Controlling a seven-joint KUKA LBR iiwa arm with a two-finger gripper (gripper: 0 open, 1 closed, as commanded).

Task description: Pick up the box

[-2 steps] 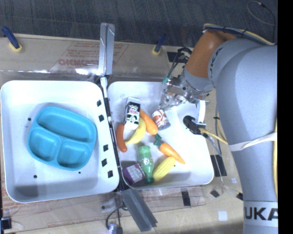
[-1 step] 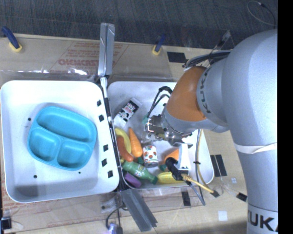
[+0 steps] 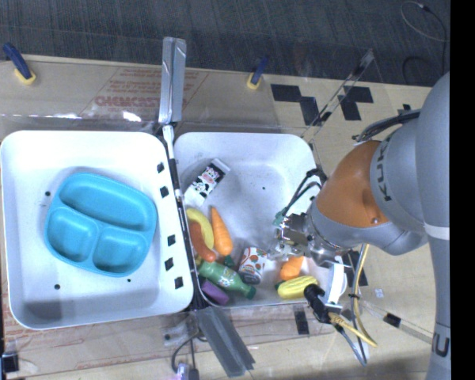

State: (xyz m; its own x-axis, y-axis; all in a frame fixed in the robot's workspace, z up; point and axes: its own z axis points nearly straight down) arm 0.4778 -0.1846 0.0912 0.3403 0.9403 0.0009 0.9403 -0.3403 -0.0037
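The box is a small black-and-white carton lying tilted in the right bin, near its upper left corner and close to the divider. My gripper is low over the right side of that bin, well to the right of and below the box and apart from it. It hangs just above a small orange fruit and beside a red-and-white can. The wrist hides the gripper's tips, and I see nothing held.
Toy food crowds the right bin's front: a banana, a carrot, a green bottle, a purple piece and a yellow piece. A blue divided plate lies in the left bin.
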